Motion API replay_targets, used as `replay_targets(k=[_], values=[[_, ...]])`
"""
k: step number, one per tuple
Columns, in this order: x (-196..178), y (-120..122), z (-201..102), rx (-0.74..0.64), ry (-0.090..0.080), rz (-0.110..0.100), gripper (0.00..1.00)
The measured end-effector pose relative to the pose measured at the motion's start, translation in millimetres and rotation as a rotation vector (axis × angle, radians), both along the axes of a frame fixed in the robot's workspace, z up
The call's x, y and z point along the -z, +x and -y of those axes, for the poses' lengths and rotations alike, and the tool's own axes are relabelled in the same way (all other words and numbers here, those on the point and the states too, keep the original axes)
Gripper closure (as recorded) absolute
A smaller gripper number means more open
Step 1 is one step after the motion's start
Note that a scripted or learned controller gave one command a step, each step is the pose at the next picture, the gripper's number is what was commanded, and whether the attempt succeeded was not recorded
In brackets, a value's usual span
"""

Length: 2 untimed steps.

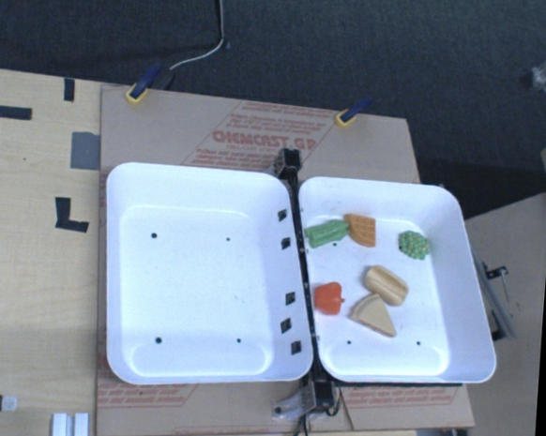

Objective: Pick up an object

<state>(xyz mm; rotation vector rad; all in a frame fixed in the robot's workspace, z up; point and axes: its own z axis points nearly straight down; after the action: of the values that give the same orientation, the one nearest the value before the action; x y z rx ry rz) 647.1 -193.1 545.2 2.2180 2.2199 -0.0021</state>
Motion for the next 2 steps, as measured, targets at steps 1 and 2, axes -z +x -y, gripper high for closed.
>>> replay_targets(k=[1,2], values=[[147.5,21.0,31.7,0.003,0.005,-0.016,1.0],[55.8,21.8,-34.5,-0.005,0.002,0.004,1.0]])
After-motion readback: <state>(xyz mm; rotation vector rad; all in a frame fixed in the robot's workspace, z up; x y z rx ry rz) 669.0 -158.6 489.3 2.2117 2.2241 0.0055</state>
